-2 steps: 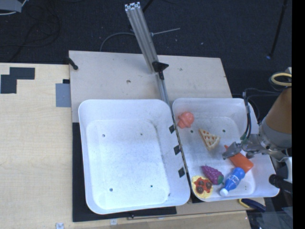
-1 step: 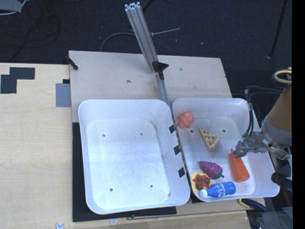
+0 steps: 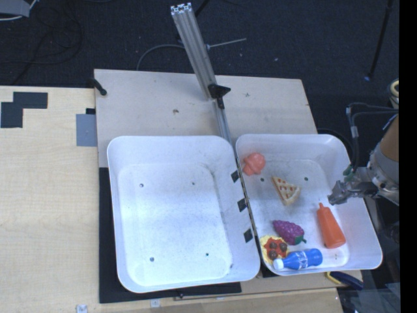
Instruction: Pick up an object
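Right bin (image 3: 355, 253): shallow white tray, smooth floor, sloped walls; carries every loose item listed below.
Left bin (image 3: 169, 207): matching white tray, touching the right bin along its long edge.
Gripper (image 3: 340, 194): over the right edge of the right bin, just above the orange bottle; too small and dark to tell how it is set, and nothing can be seen in it.
Orange bottle (image 3: 330, 227): lying along the right wall of the right bin, neck toward the far edge. Judged light, rigid plastic, slick and round, so it may roll. Best taken across the body, mid-length. Nearest candidate.
Blue bottle (image 3: 300, 259): lying along the near edge of the right bin, white cap toward the red and yellow toy. Judged light, stiff, slippery. Take across the barrel.
Purple grapes (image 3: 288, 230): between middle and near edge, just beside the red and yellow toy. Judged light, bumpy, easy to hold across the narrow width.
Waffle wedge (image 3: 285, 190): middle of the right bin, flat. Judged light, thin, hard to get under.
Pink ball (image 3: 254, 163): far left corner, against the wall. Judged light, rounded, crowded by the wall.
Red and yellow toy (image 3: 274, 246): near left corner, low and flat.
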Motion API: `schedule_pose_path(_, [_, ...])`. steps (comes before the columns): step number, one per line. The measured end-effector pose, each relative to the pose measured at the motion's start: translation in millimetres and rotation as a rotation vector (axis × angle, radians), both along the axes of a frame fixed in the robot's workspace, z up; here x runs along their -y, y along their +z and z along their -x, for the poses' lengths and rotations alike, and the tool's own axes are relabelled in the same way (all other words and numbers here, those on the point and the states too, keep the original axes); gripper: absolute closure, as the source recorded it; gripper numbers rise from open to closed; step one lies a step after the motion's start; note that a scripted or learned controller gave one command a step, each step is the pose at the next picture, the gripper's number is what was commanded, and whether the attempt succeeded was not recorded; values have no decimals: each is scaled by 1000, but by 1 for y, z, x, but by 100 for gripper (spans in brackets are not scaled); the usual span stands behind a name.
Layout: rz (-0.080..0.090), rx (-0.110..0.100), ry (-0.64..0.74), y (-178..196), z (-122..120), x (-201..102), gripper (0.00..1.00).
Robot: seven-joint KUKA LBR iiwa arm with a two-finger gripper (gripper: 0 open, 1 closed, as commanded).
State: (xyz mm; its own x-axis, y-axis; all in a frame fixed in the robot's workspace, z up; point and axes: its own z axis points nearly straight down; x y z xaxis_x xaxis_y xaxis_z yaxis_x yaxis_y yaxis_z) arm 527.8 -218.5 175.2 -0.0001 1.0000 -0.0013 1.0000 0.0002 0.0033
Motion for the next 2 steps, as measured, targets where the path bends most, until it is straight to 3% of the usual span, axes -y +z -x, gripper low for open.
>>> schedule_pose_path(1, [0, 0, 0, 47, -1, 0, 100])
schedule_pose_path(2, [-1, -2, 3, 57, -2, -46, 100])
